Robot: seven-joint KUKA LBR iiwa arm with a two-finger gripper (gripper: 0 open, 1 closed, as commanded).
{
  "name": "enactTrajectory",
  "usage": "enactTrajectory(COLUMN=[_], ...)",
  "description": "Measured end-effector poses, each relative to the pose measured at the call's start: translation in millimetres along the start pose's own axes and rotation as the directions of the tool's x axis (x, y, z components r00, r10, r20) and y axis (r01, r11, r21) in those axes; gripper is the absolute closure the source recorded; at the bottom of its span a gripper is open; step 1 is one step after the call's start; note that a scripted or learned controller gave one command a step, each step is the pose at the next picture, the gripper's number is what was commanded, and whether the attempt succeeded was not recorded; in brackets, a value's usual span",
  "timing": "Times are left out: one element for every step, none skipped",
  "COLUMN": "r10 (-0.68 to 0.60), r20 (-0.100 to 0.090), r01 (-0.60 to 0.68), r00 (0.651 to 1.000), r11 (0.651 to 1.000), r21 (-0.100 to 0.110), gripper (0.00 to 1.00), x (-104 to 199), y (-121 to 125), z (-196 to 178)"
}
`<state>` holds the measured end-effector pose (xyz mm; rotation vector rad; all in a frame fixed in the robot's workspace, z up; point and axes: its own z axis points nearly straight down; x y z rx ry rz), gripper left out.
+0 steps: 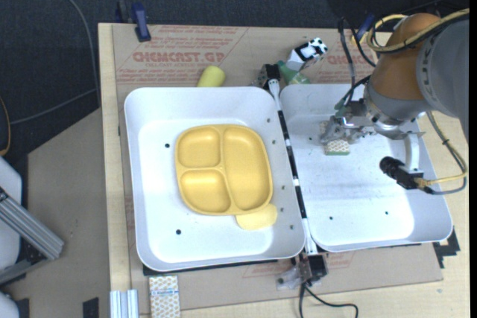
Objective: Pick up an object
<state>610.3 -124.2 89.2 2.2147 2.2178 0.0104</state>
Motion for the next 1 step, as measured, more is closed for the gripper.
enactTrajectory(r10=[0.0], r20=[-0.001], r01=[0.0], r00=[1.0], r11=[1.0], r21=[0.008], gripper=[1.0], x=[62.6], y=[-45.7], z=[-96.5])
